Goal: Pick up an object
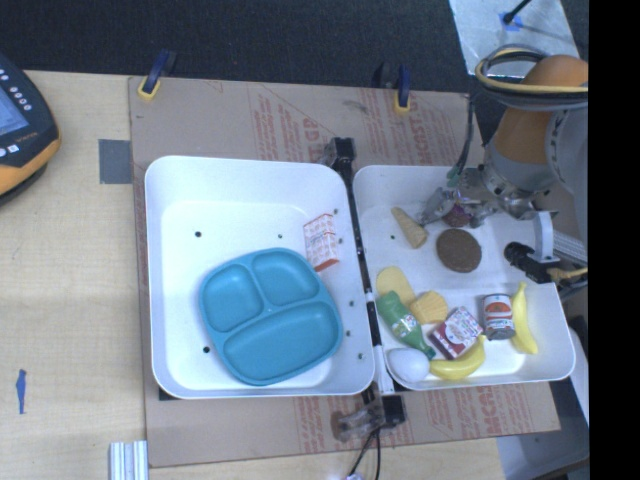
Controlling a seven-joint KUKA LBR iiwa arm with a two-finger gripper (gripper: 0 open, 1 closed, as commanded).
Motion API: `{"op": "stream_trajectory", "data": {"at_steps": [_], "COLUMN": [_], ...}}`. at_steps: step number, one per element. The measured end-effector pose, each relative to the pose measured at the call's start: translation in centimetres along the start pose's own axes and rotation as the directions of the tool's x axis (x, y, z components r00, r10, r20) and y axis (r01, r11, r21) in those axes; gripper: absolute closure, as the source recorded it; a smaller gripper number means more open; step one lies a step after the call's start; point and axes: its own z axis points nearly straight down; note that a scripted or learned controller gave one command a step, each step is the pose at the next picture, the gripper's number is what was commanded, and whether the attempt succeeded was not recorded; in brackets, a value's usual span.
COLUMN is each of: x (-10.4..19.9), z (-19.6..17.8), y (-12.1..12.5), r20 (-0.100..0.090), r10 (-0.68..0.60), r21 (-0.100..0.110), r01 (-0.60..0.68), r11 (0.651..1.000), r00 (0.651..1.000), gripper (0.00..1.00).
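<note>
One gripper point(458, 208), finger state indeterminate, hovers at the far side of the right bin point(560, 368); next, descend onto the brown disc point(459, 251).

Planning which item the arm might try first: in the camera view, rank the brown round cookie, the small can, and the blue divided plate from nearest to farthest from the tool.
1. Brown round cookie, right bin, just below the tool.
2. Small can, right bin, lower right.
3. Blue divided plate, left bin.
</note>
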Motion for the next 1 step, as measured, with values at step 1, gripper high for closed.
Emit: {"op": "stream_trajectory", "data": {"at_steps": [1], "x": [-0.21], "z": [-0.02], "y": [-8.14], "r20": [-0.006], "r10": [0.001], "r21": [0.013], "r01": [-0.001], "r11": [1.000], "r00": [1.000], "gripper": [0.00]}}
